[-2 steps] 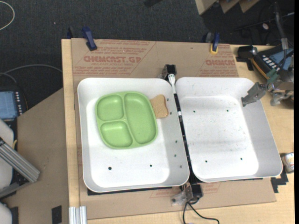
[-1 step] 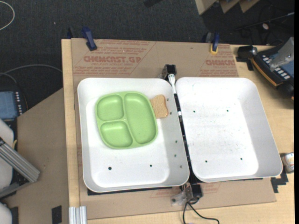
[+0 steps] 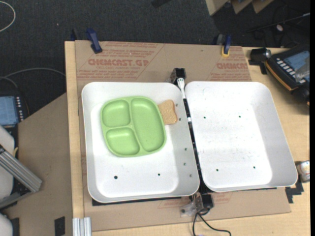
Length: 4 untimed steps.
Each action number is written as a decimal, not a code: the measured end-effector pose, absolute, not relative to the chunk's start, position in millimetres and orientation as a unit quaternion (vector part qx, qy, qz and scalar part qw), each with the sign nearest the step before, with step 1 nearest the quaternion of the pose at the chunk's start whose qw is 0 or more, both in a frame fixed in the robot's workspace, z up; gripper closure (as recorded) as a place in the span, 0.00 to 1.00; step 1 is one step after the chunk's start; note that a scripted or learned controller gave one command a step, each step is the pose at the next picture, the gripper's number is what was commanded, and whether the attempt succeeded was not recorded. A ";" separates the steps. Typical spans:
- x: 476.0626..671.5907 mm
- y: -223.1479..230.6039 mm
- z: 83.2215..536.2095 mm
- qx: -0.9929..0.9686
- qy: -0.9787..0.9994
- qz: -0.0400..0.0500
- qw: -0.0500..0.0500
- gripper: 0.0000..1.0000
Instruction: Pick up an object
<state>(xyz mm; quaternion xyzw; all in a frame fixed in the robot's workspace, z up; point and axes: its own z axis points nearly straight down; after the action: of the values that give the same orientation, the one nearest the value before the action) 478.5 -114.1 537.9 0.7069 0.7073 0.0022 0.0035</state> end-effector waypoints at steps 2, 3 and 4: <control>478.7 -84.9 434.7 0.706 0.708 -0.003 -0.005 1.00; 478.5 -63.6 341.7 0.707 0.707 -0.003 -0.004 1.00; 479.7 -13.4 349.1 0.705 0.709 0.000 0.000 1.00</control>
<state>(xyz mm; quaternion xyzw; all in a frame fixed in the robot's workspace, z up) 479.7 -13.4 349.1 0.7051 0.7091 0.0004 -0.0004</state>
